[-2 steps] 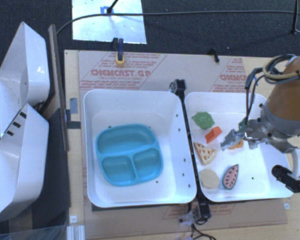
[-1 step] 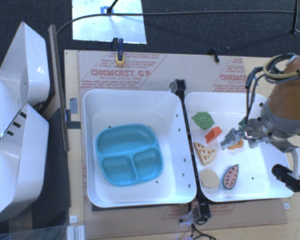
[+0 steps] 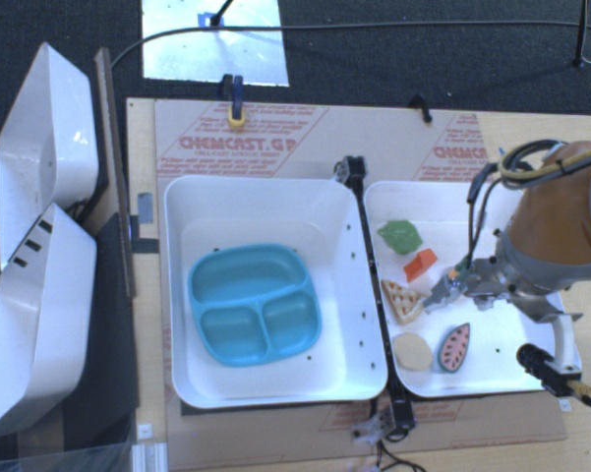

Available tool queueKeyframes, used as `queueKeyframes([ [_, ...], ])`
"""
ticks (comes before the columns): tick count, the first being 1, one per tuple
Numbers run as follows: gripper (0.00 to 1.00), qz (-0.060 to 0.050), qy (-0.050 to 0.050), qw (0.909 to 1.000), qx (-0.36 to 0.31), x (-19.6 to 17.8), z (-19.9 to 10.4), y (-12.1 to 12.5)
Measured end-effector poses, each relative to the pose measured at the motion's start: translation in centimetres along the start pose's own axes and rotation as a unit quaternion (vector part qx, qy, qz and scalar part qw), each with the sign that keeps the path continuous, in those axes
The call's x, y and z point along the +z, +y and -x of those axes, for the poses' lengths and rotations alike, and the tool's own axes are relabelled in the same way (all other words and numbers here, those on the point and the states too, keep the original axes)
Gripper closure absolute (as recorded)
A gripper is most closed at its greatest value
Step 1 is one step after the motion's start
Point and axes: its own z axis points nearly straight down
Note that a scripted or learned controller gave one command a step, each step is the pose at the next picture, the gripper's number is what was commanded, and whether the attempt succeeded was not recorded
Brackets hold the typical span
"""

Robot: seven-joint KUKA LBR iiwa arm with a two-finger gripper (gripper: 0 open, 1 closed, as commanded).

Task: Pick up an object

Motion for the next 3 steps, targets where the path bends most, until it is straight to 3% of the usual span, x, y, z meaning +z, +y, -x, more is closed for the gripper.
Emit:
queueKeyframes([
  [2, 0.00, 0.002, 0.000, 1.0000, 0.000, 8.0, -0.4, 0.1],
  [3, 1.00, 0.003, -0.001, 1.0000, 0.000, 6.8, -0.3, 0.2],
])
